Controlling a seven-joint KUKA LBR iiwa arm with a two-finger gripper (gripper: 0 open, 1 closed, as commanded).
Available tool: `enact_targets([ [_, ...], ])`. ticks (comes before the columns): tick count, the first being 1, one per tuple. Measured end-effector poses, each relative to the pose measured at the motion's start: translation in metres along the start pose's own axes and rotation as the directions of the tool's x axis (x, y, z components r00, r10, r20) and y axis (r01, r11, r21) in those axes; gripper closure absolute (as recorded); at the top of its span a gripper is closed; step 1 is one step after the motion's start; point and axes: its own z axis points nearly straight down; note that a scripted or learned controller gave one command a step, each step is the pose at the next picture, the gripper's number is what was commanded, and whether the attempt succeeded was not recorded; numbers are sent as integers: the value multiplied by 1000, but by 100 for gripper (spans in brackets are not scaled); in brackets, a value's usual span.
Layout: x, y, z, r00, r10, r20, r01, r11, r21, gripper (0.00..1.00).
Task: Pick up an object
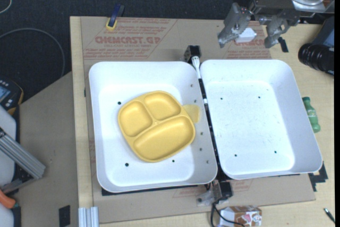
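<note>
Looking: the tool [251,35] hangs up high, past the far edge of the right bin [297,114], over the brown surface [133,40].
Tool: its two fingers are spread apart and point down. Something small and white sits between them, but I cannot tell if that is part of the tool. I see nothing held.
Plate: a yellow plate [156,126] with three dips lies flat in the left bin [101,114], near the middle. It is well apart from the tool.
How it feels: it looks like hard plastic, so I think it is light and stiff. It is smooth, so it may slip. It should not break.
Where to grab: it is wide and flat, so I think the raised rim or a wall between the dips is best. The rim near the middle of the two bins has a small yellow tab [192,112] sticking out.
Around it: the bin wall is close on that side. A black clip [192,52] sits where the bins meet at the far end.
In the way: nothing lies on the plate. The tool must cross over to the left bin first.
</note>
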Motion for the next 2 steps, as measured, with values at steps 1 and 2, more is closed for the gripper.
enact_targets([
  [1,58,-29,0,1000,-1,1,1,1000,0,0],
  [2,55,-27,-10,1000,5,1,-5,1000,-3,100],
])
